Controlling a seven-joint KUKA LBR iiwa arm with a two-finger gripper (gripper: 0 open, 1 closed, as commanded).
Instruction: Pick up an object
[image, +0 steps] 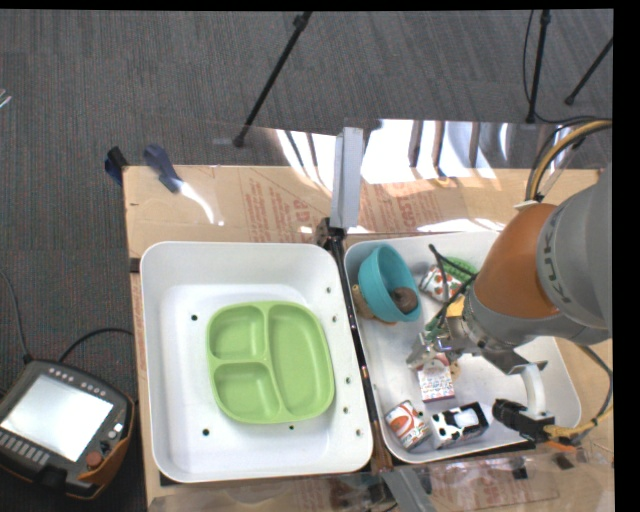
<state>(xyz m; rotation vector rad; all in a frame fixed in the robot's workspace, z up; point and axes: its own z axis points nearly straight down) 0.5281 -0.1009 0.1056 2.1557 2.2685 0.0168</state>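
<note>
Two shallow white bins sit side by side on the bench as the grey arm (560, 270) with its orange band reaches from the right into the right-hand bin (565, 385). The pincer (432, 345) hangs low over the clutter there; whether it is open or closed cannot be told at this angle. Directly beneath and just toward the near rim lies a small red-and-white carton (436, 383). Farther toward the near rim rest a red-and-white can (406, 424) and a black-and-white toy (461, 423). Up and to the left of the pincer, a teal bowl (385, 282) tips on its side. Well to the left, the other bin (165, 300) holds a green divided plate (270, 361).
</note>
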